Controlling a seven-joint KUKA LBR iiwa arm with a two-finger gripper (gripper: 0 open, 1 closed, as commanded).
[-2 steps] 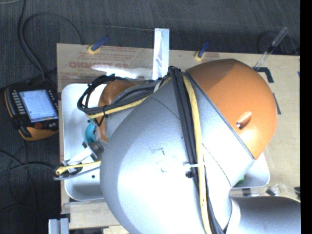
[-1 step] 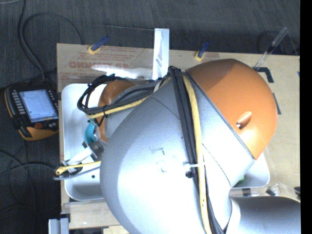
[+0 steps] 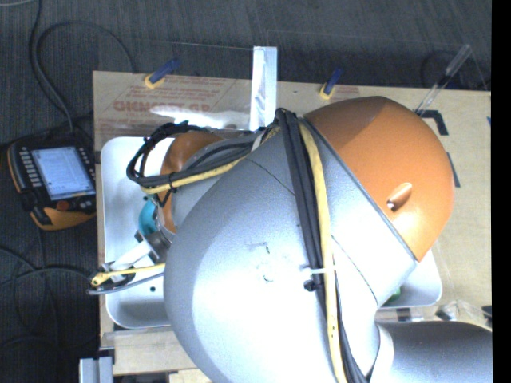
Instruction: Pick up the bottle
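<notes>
Gripper: hidden beneath the arm's own bulk, down in the left bin; its state cannot be told.
Arm (image 3: 319, 238): large grey body with an orange band (image 3: 391, 174), covering most of both bins.
Cables (image 3: 200, 162): black and yellow, looping from the arm over the left bin.
Left bin (image 3: 116, 166): white rim visible at left.
Bottle: cannot be made out.
Teal object (image 3: 148, 218): partly visible beside the arm, in the left bin.

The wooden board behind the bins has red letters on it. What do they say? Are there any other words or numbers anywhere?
Red print on the wooden board: too faded and blurred to read.
Screen of the handheld control pendant on the floor: lit, but its text is too small to read.
No other words, numbers or signs can be made out.
</notes>
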